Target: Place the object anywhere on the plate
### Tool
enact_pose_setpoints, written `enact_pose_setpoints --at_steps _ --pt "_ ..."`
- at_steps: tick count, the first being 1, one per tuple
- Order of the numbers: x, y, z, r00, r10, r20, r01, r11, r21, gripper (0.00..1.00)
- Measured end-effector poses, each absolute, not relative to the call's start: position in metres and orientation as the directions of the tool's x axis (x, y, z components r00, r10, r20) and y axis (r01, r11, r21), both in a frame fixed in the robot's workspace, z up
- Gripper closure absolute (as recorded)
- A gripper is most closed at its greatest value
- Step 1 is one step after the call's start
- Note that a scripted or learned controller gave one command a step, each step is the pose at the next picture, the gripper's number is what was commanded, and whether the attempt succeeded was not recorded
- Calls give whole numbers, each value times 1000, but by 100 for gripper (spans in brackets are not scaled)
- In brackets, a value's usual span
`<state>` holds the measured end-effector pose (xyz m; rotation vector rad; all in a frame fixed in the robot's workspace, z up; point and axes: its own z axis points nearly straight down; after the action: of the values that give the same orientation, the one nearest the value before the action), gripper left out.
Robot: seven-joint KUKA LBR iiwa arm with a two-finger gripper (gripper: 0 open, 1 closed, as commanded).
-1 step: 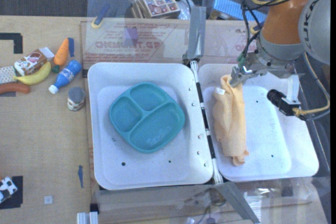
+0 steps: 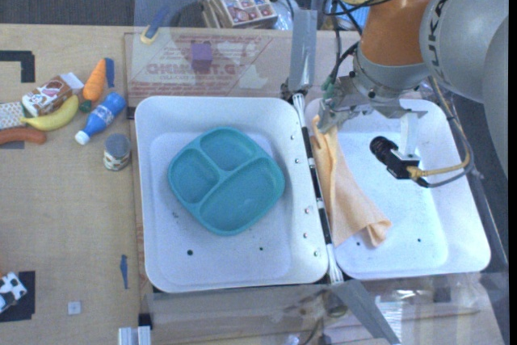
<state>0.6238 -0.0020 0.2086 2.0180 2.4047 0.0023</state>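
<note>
I have the gripper (image 2: pixel 325 119) low over the far left corner of the right bin (image 2: pixel 440 242), right at the far end of the peach cloth (image 2: pixel 349 194). The cloth lies in a long fold along that bin's left wall, with its near end bunched up. It is well apart from the teal divided plate (image 2: pixel 227 180), which sits in the middle of the left bin (image 2: pixel 157 198). From this angle I cannot tell whether the jaws are spread or pressed together, or whether any cloth is pinched, so I judge the pick unconfirmed.

To do this step well, I'd want a bite on a thick part of the fold rather than a single edge. Then I'd lift high enough for the trailing end to clear the rims (image 2: pixel 312 174) where the bins meet, since limp fabric will likely drag and could snag there. The bin's far and left walls crowd the gripper here, leaving little sideways room. To the left, the way over the plate looks open, and bare bin floor surrounds the plate on all sides
</note>
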Motion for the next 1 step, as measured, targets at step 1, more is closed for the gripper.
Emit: enact_pose_setpoints --at_steps 1 --pt "592 101 119 -440 898 1 898 440 -3 100"
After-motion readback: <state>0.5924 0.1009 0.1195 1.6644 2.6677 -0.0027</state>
